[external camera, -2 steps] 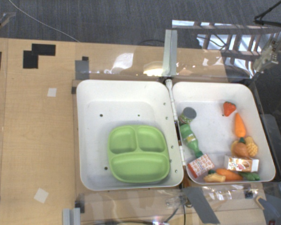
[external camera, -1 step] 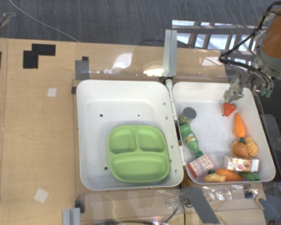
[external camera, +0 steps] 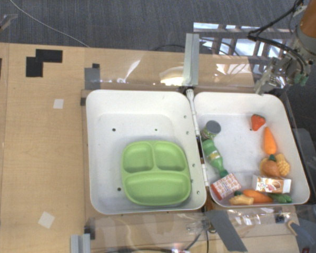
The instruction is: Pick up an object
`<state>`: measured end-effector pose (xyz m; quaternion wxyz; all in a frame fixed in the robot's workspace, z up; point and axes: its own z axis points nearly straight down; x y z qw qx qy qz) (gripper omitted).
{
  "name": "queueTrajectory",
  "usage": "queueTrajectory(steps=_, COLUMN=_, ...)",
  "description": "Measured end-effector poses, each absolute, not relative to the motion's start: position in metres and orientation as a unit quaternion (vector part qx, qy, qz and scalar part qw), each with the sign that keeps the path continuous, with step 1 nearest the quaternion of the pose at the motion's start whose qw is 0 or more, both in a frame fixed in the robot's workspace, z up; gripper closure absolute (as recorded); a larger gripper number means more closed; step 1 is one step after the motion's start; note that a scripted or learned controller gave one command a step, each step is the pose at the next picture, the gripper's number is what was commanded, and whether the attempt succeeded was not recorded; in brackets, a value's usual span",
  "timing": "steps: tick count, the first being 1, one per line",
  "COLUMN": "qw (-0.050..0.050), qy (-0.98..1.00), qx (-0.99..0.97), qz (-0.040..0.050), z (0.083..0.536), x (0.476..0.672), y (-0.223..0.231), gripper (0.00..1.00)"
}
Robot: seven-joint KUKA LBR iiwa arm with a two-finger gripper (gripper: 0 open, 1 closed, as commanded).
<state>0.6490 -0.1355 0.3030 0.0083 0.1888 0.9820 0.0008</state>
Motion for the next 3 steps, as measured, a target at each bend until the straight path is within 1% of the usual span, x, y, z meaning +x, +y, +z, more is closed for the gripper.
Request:
queueTrajectory(steps=1, qw=0.008, qy=0.97, qx=0.242, qz=0.0012, z=0.363, x=0.661, y=-0.117, gripper=1.0)
queueTrajectory(steps=2, qw=0.004, qy=0.953, qx=0.303, qz=0.0007, z=0.326, x=0.616, y=-0.133, gripper=1.0)
queueTrajectory(steps=3, qw=-0.001, qy=0.953, qx=0.304, qz=0.0, z=0.209, x=0.617, y=-0.126, gripper=1.0)
